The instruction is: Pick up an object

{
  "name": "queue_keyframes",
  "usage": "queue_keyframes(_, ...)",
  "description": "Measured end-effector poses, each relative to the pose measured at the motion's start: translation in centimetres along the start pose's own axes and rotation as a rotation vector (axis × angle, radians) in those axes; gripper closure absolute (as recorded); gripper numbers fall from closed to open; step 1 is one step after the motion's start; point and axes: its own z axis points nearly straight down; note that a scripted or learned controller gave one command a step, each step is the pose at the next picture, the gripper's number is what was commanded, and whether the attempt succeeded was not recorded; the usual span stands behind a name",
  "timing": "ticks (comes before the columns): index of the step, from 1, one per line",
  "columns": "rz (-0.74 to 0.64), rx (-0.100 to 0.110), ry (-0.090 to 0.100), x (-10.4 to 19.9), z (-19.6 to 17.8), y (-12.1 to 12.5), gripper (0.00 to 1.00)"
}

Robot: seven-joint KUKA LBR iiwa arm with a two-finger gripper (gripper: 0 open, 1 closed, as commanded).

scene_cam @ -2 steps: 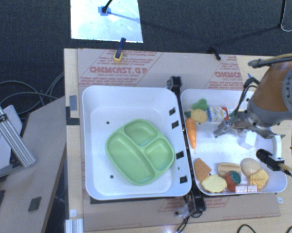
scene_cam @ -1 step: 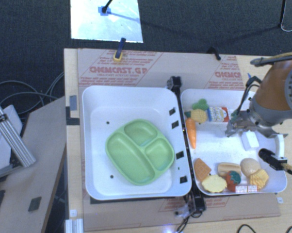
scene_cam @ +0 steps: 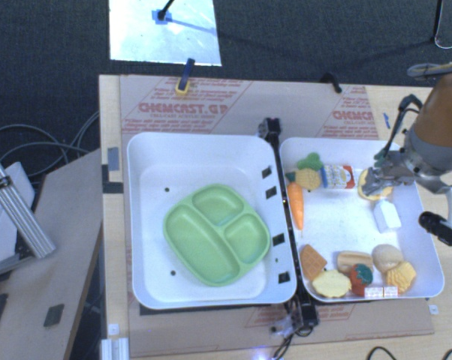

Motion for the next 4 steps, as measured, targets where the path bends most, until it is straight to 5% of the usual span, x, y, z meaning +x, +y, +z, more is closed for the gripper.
queue_keyframes(1,0.000,0.001,0.000,0.0,-5.4,0.2,1.00)
queue_keyframes(4,-0.004,0.008,0.004,14.5,-7.3,-1.6,1.00)
